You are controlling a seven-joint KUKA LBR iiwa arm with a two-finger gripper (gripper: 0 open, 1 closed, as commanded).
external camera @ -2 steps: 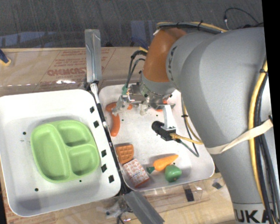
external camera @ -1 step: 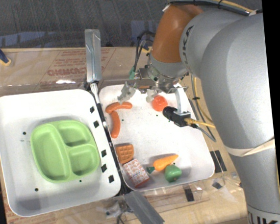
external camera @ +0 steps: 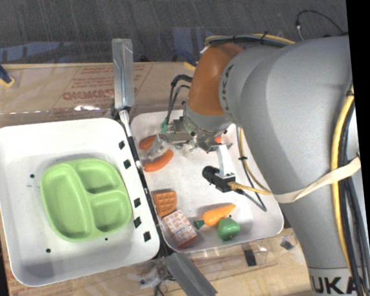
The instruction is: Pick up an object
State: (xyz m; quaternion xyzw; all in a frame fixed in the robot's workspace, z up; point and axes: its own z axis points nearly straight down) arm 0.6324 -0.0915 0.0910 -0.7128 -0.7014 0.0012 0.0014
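Gripper point(external camera: 171, 139) over right white bin point(external camera: 194, 176) on bench point(external camera: 56, 91).

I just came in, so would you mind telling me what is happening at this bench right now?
The grey KUKA arm is reaching into the right bin, its gripper down near the far left corner beside two orange sausage-like toys. Nothing is visibly held. Nearer the front lie a waffle, a small box, a carrot and a green pepper. The left bin holds a green divided tray.
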